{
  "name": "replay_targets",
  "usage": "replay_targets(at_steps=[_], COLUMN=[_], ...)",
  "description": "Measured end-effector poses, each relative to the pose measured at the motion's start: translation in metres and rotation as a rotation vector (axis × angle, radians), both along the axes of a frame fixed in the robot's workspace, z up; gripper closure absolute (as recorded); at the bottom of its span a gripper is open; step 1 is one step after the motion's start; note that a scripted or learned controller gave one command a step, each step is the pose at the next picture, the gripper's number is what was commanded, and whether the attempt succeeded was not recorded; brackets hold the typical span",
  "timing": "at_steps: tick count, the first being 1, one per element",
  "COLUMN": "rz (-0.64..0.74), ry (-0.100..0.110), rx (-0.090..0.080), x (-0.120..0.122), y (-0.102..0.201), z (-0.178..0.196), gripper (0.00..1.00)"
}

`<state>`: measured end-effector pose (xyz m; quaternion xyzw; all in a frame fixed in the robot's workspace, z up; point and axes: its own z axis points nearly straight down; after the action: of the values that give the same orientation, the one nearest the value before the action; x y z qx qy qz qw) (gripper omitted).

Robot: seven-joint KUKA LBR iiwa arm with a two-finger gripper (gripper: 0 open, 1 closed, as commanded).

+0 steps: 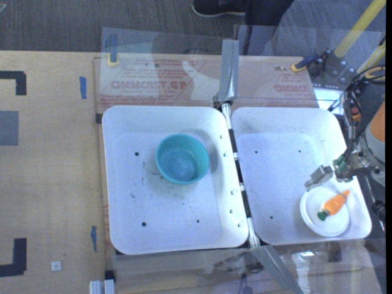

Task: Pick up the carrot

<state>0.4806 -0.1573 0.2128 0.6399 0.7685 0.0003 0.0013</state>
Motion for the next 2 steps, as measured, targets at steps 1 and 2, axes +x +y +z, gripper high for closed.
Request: replay_targets(at_steps=[1, 2], rz=[0.027, -0.067], ry=[0.002, -0.007], rx=[0.001, 0.007], x=[-0.002, 0.003], y=[-0.068, -0.056], z=[-0.067, -0.124], gripper=[0.00, 0.00])
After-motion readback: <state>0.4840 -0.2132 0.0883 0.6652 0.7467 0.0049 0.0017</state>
